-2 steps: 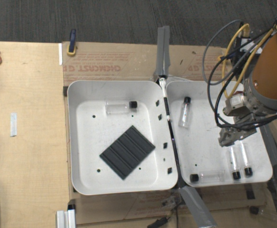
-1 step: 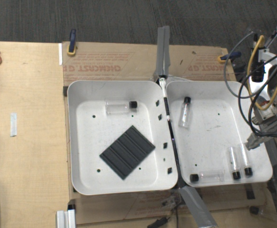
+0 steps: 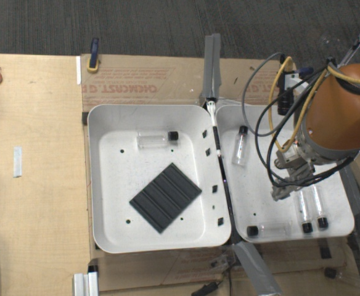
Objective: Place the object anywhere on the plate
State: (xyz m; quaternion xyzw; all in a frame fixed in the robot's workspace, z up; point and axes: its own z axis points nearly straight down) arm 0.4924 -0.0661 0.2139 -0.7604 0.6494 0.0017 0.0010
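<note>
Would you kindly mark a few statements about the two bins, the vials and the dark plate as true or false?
1. The dark ribbed plate lies in the left bin. True.
2. A clear vial with a black cap rests on the plate. False: it lies on the bin floor, apart from the plate and farther from the camera.
3. The right bin holds several clear vials, such as one near the divider. True.
4. The gripper hangs over the left bin. False: it is over the right bin.
5. The plate sits square to the bin walls. False: it is turned at an angle.
</note>
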